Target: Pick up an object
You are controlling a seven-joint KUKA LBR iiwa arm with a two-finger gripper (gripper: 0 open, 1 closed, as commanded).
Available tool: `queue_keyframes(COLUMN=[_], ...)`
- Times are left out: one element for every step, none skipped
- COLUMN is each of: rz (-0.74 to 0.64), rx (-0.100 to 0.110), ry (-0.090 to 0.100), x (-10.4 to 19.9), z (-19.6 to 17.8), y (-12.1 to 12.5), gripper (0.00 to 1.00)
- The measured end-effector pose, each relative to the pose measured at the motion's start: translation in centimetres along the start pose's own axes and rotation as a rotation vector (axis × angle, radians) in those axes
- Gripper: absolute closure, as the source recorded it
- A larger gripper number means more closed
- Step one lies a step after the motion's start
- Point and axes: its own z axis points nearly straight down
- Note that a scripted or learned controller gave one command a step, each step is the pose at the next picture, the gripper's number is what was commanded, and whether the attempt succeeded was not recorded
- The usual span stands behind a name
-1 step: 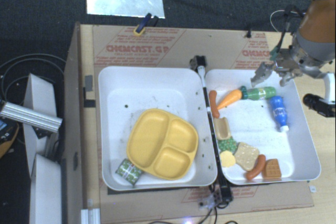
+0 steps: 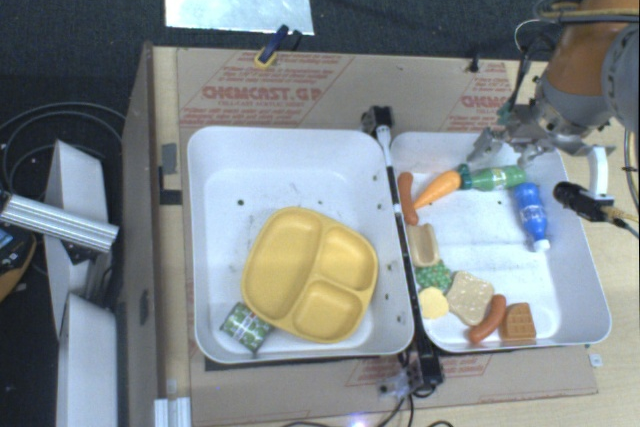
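Note:
My gripper [image 2: 505, 151] hovers at the back of the right bin [image 2: 585, 285], its two fingers spread open with nothing between them. Just below the fingertips lies a green bottle [image 2: 496, 178] on its side. An orange carrot [image 2: 437, 187] touches the bottle's left end. A blue bottle [image 2: 531, 212] lies to the right of the green one. Further left, along the bin's wall, is a red sausage [image 2: 405, 198].
The right bin's front holds a bun [image 2: 427, 243], a green piece [image 2: 433, 274], a cracker [image 2: 468, 295], another sausage [image 2: 488, 318] and a waffle [image 2: 518, 322]. The left bin [image 2: 215, 205] has a yellow divided plate [image 2: 310, 272] and a small green box [image 2: 243, 326].

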Motion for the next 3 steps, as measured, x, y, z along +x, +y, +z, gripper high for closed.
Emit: queue_keyframes(rz=[-0.002, -0.001, -0.001], rx=[-0.008, -0.001, -0.005], ry=[-0.001, 0.001, 0.0], x=[0.4, 2.9, 2.9], z=[4.6, 7.4, 6.2], y=[1.2, -6.1, -5.9], gripper=[0.0, 0.0, 1.0])
